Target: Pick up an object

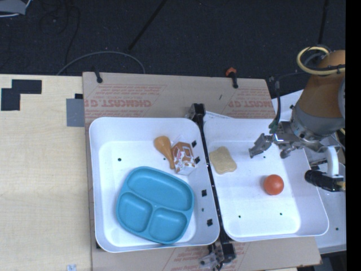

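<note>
Roughly, your count: two white bins on desk. Left bin [104, 151]: one blue tray [153, 203], one wooden spoon [165, 147], one small carton [183, 157]. Right bin [254, 222]: one beige sponge [223, 160], one red ball [273, 184]. Tool [265, 145] above right bin, nothing visible between fingers; opening too small to judge.

A robotics lab or test bench is indicated. Two shallow white bins [104, 151] are set side by side on a sheet of printed cardboard [169, 97], which is held at its far edge by clamps [230, 72]. The cardboard is laid on a pale wooden bench [39, 162]. Dark carpet [169, 27] is seen beyond, with loose cables [101, 55] trailed across it. A grey industrial arm with an orange band [321, 95] is mounted at the right. Toy-like items, such as a blue divided plate [155, 205], are placed as test props.
</note>
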{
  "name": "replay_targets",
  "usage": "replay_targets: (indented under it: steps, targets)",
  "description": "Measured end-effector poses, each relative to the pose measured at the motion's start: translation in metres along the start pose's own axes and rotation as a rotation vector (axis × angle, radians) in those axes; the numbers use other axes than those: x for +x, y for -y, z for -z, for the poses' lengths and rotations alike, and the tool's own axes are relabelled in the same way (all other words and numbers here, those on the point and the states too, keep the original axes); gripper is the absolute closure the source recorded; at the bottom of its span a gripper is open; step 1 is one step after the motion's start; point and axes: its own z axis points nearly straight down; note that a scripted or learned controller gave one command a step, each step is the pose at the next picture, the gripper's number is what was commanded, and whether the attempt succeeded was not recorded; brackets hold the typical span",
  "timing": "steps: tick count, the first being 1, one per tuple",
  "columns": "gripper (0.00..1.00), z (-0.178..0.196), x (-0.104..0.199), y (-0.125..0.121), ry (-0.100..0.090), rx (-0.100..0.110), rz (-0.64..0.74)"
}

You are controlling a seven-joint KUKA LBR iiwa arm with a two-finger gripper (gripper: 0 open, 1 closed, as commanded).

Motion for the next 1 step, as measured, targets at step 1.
replay_targets:
  steps: [1]
  targets:
    - [0.0, 0.0052, -0.0002, -0.0026, 0.002, -0.011, 0.001]
